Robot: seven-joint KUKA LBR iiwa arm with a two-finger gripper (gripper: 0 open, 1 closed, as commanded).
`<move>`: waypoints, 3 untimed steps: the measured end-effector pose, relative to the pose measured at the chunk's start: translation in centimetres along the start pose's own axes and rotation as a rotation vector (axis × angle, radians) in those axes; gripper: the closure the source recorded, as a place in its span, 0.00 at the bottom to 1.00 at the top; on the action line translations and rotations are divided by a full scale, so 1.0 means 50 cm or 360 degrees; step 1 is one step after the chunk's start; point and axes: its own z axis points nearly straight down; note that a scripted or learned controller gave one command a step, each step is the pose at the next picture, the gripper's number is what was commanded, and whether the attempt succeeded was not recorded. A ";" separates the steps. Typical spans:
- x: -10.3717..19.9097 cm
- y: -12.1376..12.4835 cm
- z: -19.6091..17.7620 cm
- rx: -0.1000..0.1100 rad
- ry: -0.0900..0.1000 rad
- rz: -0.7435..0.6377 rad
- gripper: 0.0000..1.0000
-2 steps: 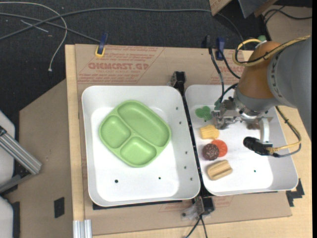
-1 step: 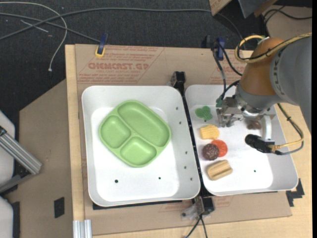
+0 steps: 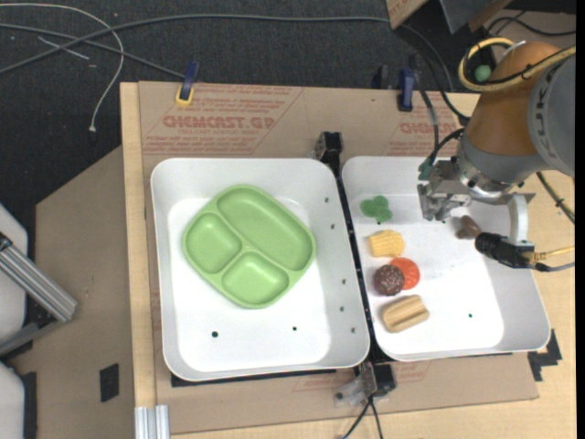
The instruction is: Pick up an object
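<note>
My gripper hangs over the far part of the right bin, with the grey and orange arm above it. Left of it lies a small green piece like broccoli. Nearer the front are a yellow corn piece, a red round item, a dark brown round item touching it, and a tan bread-like roll. A small brown thing sits just right of the gripper; whether it lies in the bin or is held is unclear.
The left bin holds a green divided plate. A black rail runs between the two bins. Bare white floor shows in the right bin's front right part. Cardboard lies under both bins.
</note>
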 end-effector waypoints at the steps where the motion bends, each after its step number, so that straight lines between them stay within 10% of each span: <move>1: 0.000 0.004 -0.096 -0.0002 0.0000 -0.0003 1.00; 3: 0.183 -0.049 -0.123 0.0012 0.0006 -0.0011 1.00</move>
